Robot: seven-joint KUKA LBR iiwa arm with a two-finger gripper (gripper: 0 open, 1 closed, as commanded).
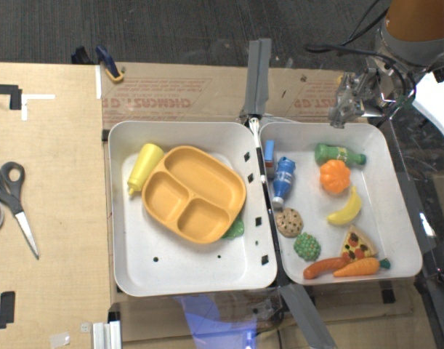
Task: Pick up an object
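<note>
1. Nearest the camera, well below the claw (350, 100) in this view, a carrot (360, 267) and a reddish sausage-shaped toy (322, 268) lie along the near wall of the right bin (403, 195), with a pizza slice (357, 245) just above them.
2. Any of the right bin's toys would serve as the object. Closest beneath the claw are a green bottle (338, 154) and an orange pumpkin (335, 176), which sit touching or nearly so.
3. Judging by looks, these are light, stiff plastic play foods, smooth and a bit slippery, not fragile.
4. The pumpkin's round body would want a hold across its middle; the bottle, across its narrow width.
5. Farther to the claw's lower left lie a blue bottle (283, 179), a cookie (288, 222) and a green round piece (307, 247); a banana (346, 208) lies below the pumpkin.
6. The claw hangs above the bin's far rim, touching nothing I can make out. How far open it is, I cannot tell.
</note>
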